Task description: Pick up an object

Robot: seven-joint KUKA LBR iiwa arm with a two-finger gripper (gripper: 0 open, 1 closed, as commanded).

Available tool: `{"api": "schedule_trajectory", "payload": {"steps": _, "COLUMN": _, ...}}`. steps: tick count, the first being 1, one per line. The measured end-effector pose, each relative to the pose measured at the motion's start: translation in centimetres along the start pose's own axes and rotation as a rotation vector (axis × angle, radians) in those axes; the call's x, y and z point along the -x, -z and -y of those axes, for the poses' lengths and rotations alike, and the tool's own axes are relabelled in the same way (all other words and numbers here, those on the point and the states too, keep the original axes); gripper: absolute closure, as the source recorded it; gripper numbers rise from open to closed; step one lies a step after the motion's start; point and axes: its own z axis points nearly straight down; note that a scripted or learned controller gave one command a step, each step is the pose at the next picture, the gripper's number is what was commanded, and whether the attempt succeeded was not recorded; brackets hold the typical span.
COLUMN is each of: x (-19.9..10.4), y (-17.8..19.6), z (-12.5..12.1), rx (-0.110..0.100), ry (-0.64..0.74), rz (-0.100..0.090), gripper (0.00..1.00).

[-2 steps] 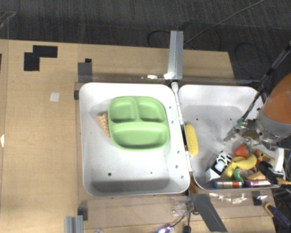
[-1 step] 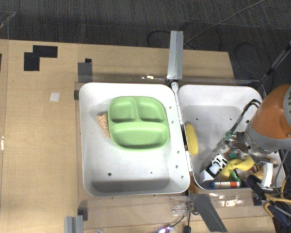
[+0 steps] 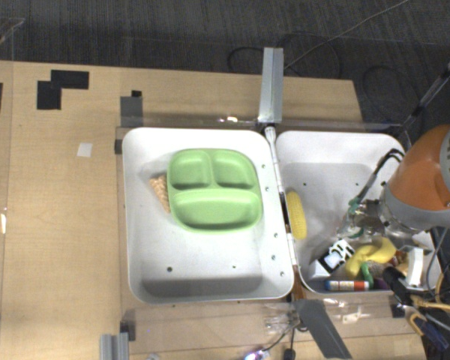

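In the right white bin's (image 3: pixel 322 163) near corner, the two-finger gripper (image 3: pixel 358 240) is hanging over a heap of small objects (image 3: pixel 360 265); I cannot tell its state. Coming straight down on one piece would be wisest, avoiding the yellow corn cob (image 3: pixel 296 214).

We see bright, even overhead light. The white bins (image 3: pixel 210 276) glare slightly, with soft shadow along their near walls. Left of the gripper (image 3: pixel 358 231), detail stays fairly sharp.
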Motion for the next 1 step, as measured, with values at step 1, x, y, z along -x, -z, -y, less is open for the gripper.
{"api": "schedule_trajectory", "payload": {"steps": 1, "x": -4.26, "y": 6.35, "z": -6.04, "rx": -0.02, "ry": 0.142, "rz": 0.003, "gripper": 1.0}}
